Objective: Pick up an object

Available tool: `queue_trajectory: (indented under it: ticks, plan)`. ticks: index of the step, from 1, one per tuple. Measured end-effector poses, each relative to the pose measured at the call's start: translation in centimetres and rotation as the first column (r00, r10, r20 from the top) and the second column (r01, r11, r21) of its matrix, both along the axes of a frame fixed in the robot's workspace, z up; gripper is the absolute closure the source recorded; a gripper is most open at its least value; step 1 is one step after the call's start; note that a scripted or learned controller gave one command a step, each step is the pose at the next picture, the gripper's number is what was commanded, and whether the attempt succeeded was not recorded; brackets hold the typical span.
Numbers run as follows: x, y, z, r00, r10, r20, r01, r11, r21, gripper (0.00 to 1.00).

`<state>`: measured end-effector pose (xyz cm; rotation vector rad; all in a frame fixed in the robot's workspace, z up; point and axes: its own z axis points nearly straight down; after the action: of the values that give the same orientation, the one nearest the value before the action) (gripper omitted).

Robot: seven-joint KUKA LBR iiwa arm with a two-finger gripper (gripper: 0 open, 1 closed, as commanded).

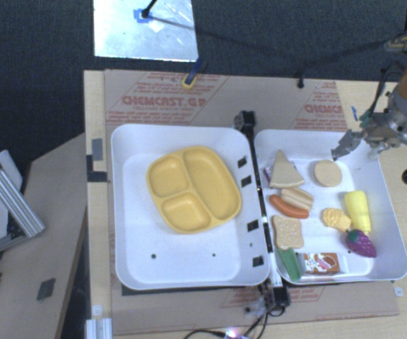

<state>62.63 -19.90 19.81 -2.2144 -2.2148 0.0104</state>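
Note:
The right bin (389,210) holds several toy foods: a tan sandwich wedge (285,169), a round cookie (327,174), a hot dog (293,202), a toast slice (288,232), a yellow corn cob (357,209), a small yellow pastry (336,219), purple grapes (361,243), a green piece (287,263) and a red-and-white packet (321,263). My gripper (359,148) hangs over the bin's back right corner, just above and right of the cookie. It is open, with nothing between its fingers.
A yellow divided plate (193,188) lies in the left bin (133,249). A black-clipped divider (256,189) joins the two bins. A shiny metal sheet (145,20) sits beyond the bench at the back left.

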Motion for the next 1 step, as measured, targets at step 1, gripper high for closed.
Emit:
queue_trajectory:
  ticks: [1]
  plan:
    - [0.28,0.08,0.90,1.000,0.003,0.013,-0.003,1.000,-0.002,0.00]
